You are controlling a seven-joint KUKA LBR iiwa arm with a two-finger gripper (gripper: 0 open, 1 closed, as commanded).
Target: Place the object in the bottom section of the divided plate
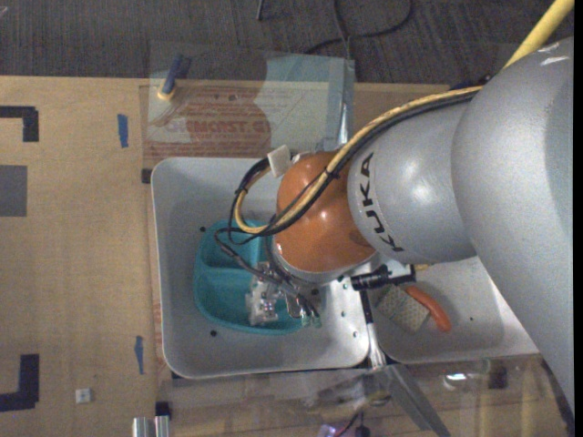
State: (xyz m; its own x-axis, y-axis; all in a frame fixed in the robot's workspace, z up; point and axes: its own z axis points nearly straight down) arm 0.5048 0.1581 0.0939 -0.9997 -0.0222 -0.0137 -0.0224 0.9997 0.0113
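A teal divided plate (219, 285) lies in the left white bin (182, 244). The arm's orange wrist band and grey body hang over the plate's right part and hide it. My gripper (269, 306) reaches down over the plate's lower right section, with metal parts and wires showing there. I cannot make out any object between its fingers. In the right bin (474, 326) lie an orange carrot-like piece (433, 308) and a tan speckled block (404, 309).
A clear plastic sheet (246, 107) and a blue-and-yellow tool (170, 77) lie on the bench behind the left bin. Blue tape marks dot the cardboard surface at left. The big grey arm covers most of the right bin.
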